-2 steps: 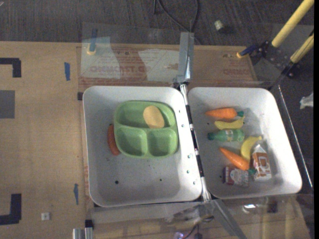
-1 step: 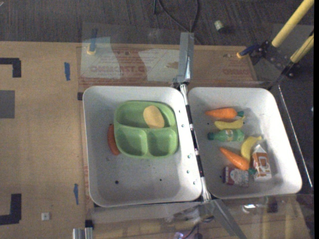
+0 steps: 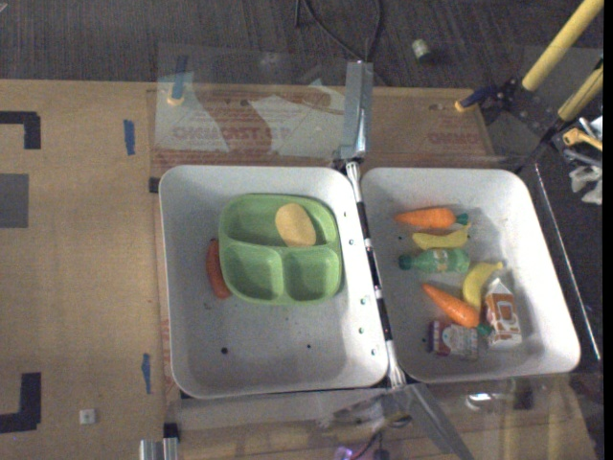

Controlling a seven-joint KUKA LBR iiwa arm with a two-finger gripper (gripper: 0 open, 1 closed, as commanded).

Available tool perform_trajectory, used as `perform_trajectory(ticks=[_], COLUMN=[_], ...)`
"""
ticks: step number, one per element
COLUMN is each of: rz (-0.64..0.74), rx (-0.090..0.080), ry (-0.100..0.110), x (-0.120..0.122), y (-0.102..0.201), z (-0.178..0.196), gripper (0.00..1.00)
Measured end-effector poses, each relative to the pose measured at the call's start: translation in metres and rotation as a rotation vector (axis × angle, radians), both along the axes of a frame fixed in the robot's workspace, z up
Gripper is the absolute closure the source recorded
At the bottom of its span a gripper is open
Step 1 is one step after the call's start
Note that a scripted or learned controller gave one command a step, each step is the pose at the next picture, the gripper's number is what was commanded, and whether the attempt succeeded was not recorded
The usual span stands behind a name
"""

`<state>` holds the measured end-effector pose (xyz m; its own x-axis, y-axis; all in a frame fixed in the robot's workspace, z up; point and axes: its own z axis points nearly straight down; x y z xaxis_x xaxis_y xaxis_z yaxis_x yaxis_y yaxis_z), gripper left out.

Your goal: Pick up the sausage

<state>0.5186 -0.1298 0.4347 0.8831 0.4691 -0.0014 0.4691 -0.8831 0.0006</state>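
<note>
The sausage (image 3: 216, 269) is a short red-orange piece lying in the left bin (image 3: 192, 343), pressed against the left side of a green divided plate (image 3: 281, 249); the plate's rim hides part of it. A round yellow food piece (image 3: 295, 224) rests in the plate's upper compartment.
The right bin (image 3: 546, 257) holds two carrots (image 3: 428, 218) (image 3: 450, 305), a yellow squash (image 3: 440, 239), a green bottle (image 3: 436, 261), a banana (image 3: 480, 281), a small carton (image 3: 503, 317) and a can (image 3: 454, 339). A metal divider (image 3: 369, 276) separates the bins. Yellow-handled tools (image 3: 565, 32) lie at the top right.
</note>
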Motion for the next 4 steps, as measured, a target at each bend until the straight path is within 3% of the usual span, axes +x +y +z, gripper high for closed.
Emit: perform_trajectory(ticks=[1, 2, 3, 4], rz=[-0.098, -0.096, 0.060, -0.191], rx=[0.002, 0.003, 0.003, 0.004], ry=[0.003, 0.004, 0.003, 0.004], x=[0.014, 0.015, 0.007, -0.023], y=[0.126, 0.127, 0.108, 0.035], z=[-0.109, -0.100, -0.188, -0.289], gripper=[1.00, 1.00, 1.00, 1.00])
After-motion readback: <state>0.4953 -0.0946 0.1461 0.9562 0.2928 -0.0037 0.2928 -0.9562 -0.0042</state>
